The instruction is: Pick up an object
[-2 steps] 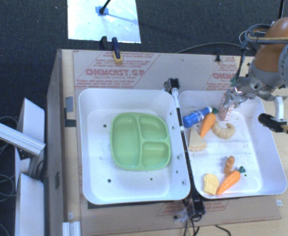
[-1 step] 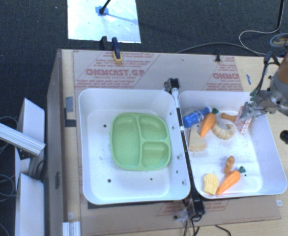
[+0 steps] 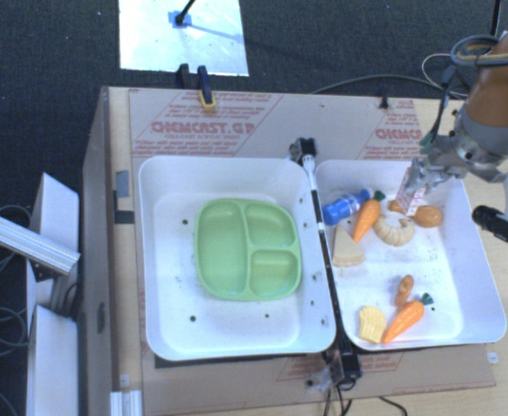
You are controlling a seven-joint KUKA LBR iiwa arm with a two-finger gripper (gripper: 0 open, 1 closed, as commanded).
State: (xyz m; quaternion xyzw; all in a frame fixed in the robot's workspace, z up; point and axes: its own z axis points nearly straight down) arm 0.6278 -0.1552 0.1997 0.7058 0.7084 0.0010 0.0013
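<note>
Arm (image 3: 497, 85) from right, tool (image 3: 413, 199) down over right bin (image 3: 471, 258); grip state unclear

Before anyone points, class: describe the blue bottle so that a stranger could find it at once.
Find the right-hand white bin, the one holding toy food. At its upper left, beside the divider between the bins, lies the blue bottle on its side, next to a carrot. It is the one blue item among orange and cream pieces.

A robot lab test cell.
You see a cardboard-covered surface (image 3: 237, 128), two shallow white plastic bins (image 3: 163, 198), loose black cables (image 3: 358, 83), dark carpet.
</note>
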